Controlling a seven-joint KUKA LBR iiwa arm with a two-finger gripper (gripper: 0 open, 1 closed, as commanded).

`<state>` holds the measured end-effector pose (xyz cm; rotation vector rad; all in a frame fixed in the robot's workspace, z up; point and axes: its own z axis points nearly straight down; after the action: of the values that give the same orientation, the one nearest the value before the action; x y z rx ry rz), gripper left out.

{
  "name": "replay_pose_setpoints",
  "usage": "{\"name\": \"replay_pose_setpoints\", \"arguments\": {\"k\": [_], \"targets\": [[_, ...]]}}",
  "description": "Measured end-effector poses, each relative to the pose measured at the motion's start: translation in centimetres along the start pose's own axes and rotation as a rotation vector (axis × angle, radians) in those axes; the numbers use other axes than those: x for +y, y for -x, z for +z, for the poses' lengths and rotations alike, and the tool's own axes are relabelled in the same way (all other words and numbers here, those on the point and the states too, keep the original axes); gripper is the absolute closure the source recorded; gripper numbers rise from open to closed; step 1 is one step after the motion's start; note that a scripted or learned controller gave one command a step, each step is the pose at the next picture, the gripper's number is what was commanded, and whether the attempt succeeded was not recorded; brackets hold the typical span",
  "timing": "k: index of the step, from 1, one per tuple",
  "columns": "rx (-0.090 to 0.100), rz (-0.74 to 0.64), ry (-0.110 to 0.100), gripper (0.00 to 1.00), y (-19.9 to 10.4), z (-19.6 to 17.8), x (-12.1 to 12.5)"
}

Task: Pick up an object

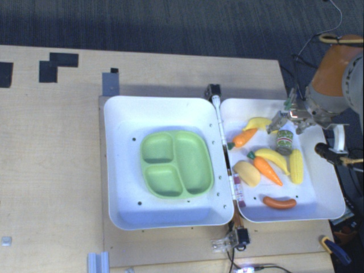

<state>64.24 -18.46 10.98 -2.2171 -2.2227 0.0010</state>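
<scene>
**Over the right bin: gripper at a small jar**

Above the right bin (327,206), near its far right part, hangs gripper (290,121), reaching in under grey arm (335,90) with orange band. Fingers spread wide, one tip toward the banana, the other toward the bin's right wall; nothing pinched between them.

Just below the gripper stands jar (285,141), green-lidded, dark label on its side, writing too small to read. Seems upright, long axis toward the camera; touching or merely under the fingers, cannot tell.

Around it, toy food:
- banana (257,122), lying left to right, at the far side
- carrot (245,137), pointing toward the divider
- second banana (273,158), slanting down to the right
- second carrot (267,170), same slant, tip lower right
- corn (296,165), long axis near to far
- potato (247,173), by the divider
- sausage (279,202), lying left to right at the near side

Left bin (122,152): green tray (177,164), three compartments.
</scene>
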Motion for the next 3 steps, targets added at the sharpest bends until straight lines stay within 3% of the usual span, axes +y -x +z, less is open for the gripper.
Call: {"name": "replay_pose_setpoints", "arguments": {"k": [1,2,3], "targets": [[-0.002,0.000,0.007,0.00,-2.3,2.4,-5.7],[-0.004,-0.002,0.015,1.00,-2.3,1.1,-5.5],[-0.004,-0.002,0.014,0.00,-2.3,1.1,-5.5]]}}
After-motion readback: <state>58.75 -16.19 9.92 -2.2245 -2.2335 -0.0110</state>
